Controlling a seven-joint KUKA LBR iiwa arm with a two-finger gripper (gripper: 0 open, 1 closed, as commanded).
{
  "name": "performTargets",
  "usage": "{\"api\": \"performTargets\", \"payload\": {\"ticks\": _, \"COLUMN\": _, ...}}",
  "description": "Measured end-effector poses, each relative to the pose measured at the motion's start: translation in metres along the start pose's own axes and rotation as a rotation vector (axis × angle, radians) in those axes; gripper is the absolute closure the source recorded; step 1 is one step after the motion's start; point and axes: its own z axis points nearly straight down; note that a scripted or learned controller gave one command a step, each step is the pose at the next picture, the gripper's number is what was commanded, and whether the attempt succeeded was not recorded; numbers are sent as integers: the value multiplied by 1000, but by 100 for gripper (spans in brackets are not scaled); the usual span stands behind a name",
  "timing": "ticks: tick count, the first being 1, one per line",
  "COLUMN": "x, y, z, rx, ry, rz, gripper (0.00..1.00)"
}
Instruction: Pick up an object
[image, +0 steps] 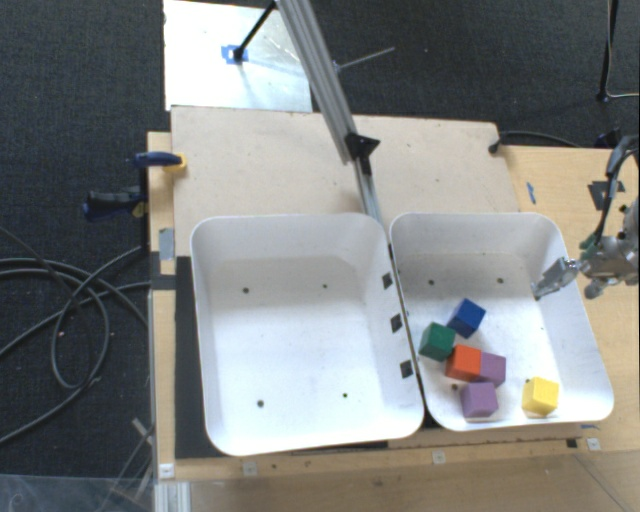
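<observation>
Showing no writing: blue cube (466, 317)

Both bins (300, 240) are plain white on a tan table (300, 160). Inside the right bin (480, 235): a blue cube (466, 317), green cube (437, 342), orange cube (464, 362), two purple cubes (479, 399), and one yellow cube (540, 396).

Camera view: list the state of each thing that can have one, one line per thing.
Gripper: at the right bin's right rim, holding nothing.
Blue cube: resting in the right bin, tilted.
Green cube: resting, beside the orange cube.
Orange cube: resting, touching a purple cube.
Purple cubes: two, resting.
Yellow cube: resting apart.
Left bin: upright.
</observation>
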Motion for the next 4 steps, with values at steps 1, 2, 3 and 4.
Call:
{"api": "performTargets", "payload": {"ticks": 1, "x": 52, "y": -37, "z": 145, "rx": 6, "ry": 3, "rz": 1, "gripper": 0}}
{"api": "performTargets", "payload": {"ticks": 2, "x": 46, "y": -52, "z": 145, "rx": -1, "ry": 1, "rz": 3, "gripper": 0}}
{"api": "performTargets", "payload": {"ticks": 3, "x": 45, "y": -50, "z": 135, "rx": -5, "ry": -1, "rz": 0, "gripper": 100}}
{"api": "performTargets", "payload": {"ticks": 4, "x": 43, "y": -50, "z": 67, "rx": -7, "ry": -3, "rz": -1, "gripper": 100}}
